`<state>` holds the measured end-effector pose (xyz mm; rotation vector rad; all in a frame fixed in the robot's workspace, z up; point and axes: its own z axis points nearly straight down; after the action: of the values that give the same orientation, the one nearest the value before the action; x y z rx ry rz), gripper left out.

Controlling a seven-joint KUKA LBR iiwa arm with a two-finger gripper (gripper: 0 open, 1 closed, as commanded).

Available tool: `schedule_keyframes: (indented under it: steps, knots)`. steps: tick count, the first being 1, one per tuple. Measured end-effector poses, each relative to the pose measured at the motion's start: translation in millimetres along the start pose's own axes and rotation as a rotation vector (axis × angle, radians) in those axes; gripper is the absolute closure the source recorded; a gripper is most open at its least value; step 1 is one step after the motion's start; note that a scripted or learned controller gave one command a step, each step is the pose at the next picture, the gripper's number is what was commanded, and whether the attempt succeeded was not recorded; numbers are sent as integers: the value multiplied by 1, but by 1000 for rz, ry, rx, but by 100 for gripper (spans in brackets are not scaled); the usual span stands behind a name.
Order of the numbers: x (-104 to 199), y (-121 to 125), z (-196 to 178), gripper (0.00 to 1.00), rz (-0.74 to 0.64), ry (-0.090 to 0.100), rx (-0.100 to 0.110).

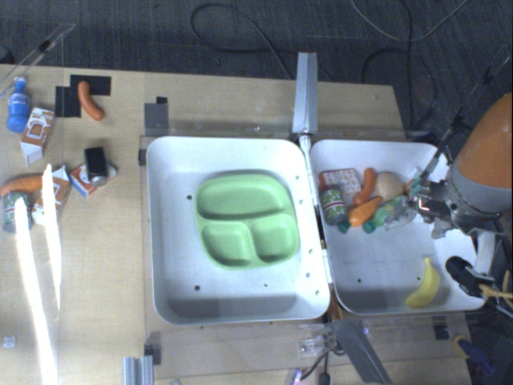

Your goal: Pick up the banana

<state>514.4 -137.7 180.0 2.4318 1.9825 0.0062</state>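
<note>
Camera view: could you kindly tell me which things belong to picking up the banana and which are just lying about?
For the job: banana, and the right bin holding it.
Lying about: green tray in the left bin, carrot, blue bottle and sausage on the bench.

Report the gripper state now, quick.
Gripper: cannot be told from this view. The banana lies in the right bin, apart from it.

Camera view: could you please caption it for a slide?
Banana lies in the right bin; a green tray sits in the left bin.
</note>
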Motion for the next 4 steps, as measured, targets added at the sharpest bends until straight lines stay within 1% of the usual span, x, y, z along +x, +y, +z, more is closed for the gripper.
schedule_keyframes:
  steps: [1, 2, 3, 4]
  knots:
    - [-49, -6, 92, 0, -64, -1, -5]
    - [-59, -12, 92, 0, -57, 0, -7]
    - [-13, 60, 93, 0, 133, 1, -4]
    - [-62, -10, 62, 0, 116, -1, 2]
